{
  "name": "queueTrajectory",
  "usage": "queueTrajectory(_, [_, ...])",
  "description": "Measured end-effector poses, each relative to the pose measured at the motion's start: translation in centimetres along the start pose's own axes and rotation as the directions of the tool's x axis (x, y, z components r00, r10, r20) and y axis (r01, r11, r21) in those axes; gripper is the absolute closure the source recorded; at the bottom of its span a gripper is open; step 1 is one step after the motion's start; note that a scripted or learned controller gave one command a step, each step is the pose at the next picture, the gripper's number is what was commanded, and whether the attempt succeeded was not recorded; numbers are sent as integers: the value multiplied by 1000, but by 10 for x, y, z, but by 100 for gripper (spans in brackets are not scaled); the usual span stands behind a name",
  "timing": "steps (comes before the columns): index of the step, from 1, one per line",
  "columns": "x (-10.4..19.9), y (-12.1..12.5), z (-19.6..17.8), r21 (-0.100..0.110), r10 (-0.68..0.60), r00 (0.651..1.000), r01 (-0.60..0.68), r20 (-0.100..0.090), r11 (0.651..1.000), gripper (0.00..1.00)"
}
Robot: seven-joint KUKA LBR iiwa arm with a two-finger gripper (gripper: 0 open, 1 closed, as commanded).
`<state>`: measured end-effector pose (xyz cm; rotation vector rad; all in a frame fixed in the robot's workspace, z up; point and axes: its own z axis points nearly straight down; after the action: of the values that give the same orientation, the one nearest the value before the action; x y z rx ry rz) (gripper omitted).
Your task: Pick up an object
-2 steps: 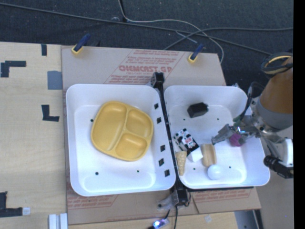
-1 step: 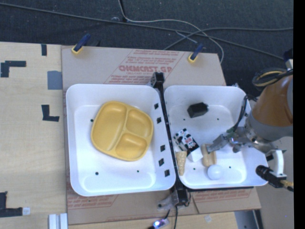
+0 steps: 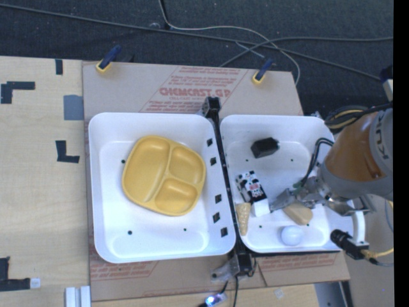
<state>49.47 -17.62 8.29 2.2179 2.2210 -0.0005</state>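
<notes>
Arm [image 3: 358, 155] is seen entering from the right, orange band uppermost; hand [image 3: 284, 200] is angled low toward the left.

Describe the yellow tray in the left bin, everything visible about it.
The yellow tray is a rounded-square plate that looks like matte plastic, divided by raised ridges into three compartments: one large at the left, two smaller at the right. It lies flat and face up on the floor of the left bin, turned at an angle to the bin's walls, nearer the top right. Its compartments hold nothing, and nothing but the bin floor touches it.

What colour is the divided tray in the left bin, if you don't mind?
Yellow; the divided tray shows plainly in the camera view.
</notes>
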Motion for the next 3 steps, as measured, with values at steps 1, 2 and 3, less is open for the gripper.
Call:
queueTrajectory(1, [-1, 0, -13, 0, 1, 1000, -1, 0, 1000, 100])
queueTrajectory(2, [1, 2, -55, 0, 0, 1000, 0, -2, 1000, 100])
queueTrajectory(3, [2, -7, -109, -1, 0, 1000, 0, -1, 1000, 100])
